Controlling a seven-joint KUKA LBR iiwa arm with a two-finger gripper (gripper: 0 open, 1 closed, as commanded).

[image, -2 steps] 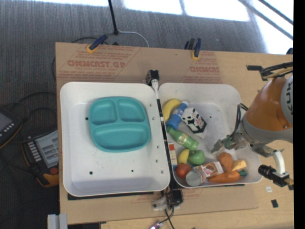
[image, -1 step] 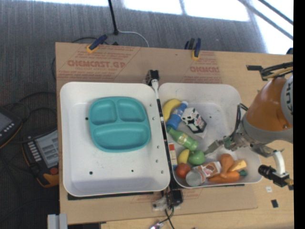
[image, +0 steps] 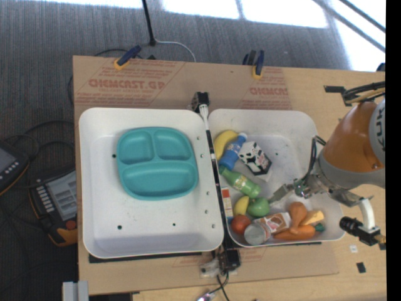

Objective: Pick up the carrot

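Orange carrot [image: 299,233] in right bin [image: 294,121], claw [image: 292,190] just above, grip state unclear.

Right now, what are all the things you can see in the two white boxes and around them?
bins: two, white, side by side on the bench
divided plate: one, teal, left bin
banana: one, yellow, right bin, top left
bottle: one, green, right bin, middle
cow-patterned toy: one, black and white, beside the banana
carrot: one, orange, right bin, bottom right
clamps: two, blue and yellow, bench's far edge
arm: one, grey and orange, right side
gripper: one, over the right bin
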